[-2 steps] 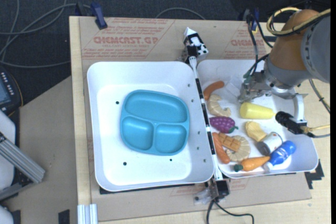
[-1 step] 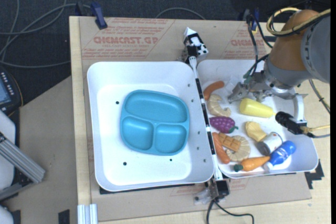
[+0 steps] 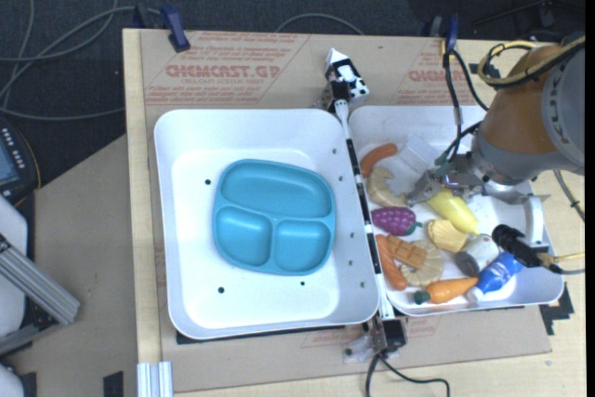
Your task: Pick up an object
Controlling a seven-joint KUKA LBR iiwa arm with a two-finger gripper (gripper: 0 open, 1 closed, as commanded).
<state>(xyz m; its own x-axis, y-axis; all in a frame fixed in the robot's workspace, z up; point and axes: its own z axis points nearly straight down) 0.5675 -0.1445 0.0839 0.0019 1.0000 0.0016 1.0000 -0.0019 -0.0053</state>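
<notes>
Yellow toy (image 3: 453, 207) just beside claw (image 3: 437, 184)

The right bin (image 3: 548, 293) holds a heap of small plastic toy foods. A purple grape bunch (image 3: 394, 219) lies near its left wall, a yellow lemon-like piece (image 3: 453, 208) mid-bin, and an orange carrot (image 3: 446, 290) along the front edge.

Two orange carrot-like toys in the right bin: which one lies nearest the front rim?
The orange toy carrot with the green tip, lying crosswise along the front rim of the right white bin. The other orange piece sits at the back, near the divider.
</notes>
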